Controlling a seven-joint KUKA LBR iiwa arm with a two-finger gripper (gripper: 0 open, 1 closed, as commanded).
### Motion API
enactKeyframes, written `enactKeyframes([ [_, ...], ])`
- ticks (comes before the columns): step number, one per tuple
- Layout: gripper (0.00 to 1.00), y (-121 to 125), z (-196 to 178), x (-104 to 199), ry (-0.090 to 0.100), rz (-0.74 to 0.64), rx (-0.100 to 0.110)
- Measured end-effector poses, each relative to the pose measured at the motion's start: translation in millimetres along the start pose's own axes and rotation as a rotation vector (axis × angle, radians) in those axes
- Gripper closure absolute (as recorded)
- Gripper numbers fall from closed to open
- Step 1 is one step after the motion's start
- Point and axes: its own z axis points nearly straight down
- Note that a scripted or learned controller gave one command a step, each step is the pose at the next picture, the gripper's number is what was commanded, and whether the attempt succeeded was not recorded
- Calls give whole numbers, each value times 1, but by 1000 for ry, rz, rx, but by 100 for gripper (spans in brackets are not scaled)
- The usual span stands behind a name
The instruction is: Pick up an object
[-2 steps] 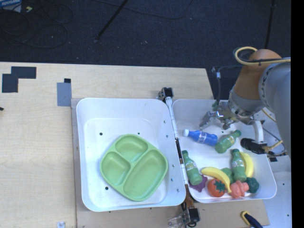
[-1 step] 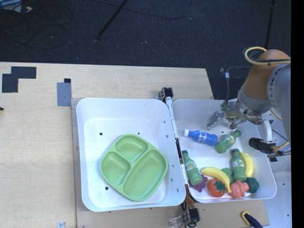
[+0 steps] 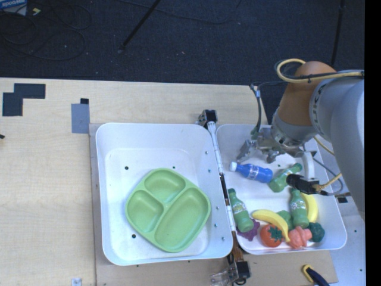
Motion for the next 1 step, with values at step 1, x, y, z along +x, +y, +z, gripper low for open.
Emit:
enactKeyframes([
  [1,100,0,-10,-1,0,1,1],
])
